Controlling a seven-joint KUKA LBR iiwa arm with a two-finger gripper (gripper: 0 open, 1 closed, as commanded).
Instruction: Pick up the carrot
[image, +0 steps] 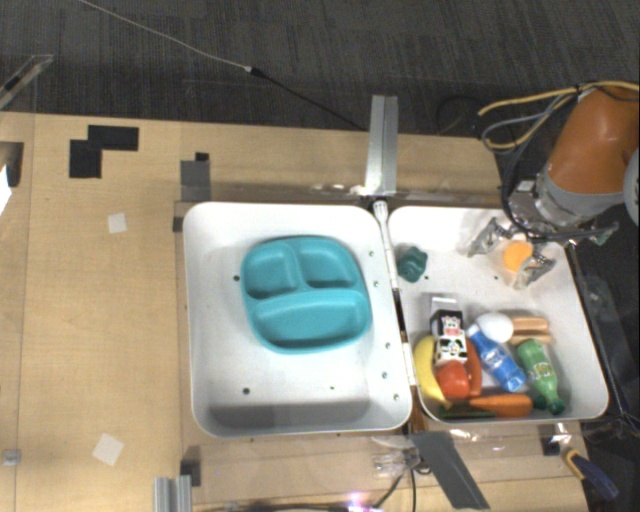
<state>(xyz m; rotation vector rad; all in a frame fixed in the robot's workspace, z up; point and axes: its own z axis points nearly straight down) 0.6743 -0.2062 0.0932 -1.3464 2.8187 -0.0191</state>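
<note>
A: Carrot (500, 405), where?
B: Lying flat along the near wall of the right bin (592, 335), at the bottom of a crowded pile. Touching a red tomato-like piece (455, 380) on its upper side, with a green bottle (541, 372) pressing on its right end.

A: Tool (514, 252)?
B: Well apart from the carrot, up at the far end of the same bin. Prongs spread apart, straddling a small orange lump (516, 257). Not clamped on anything, as far as can be made out.

A: Step?
B: Probably still the approach, with no grasp on the carrot yet. Possibly aimed at the wrong orange thing.

A: Next move?
B: Needs a lift clear of the lump, then travel toward the near wall and a descent over the carrot's free middle. Best to line the prongs across its length. Tight between the wall and the neighbours, so likely to nudge the bottle.

A: Hard to see?
B: Left tip of the carrot lost under the tomato piece and the banana (426, 365). Can't tell what the orange lump is. Can't tell contact between prongs and lump either. Arm (590, 150) cut off at the right edge.
</note>
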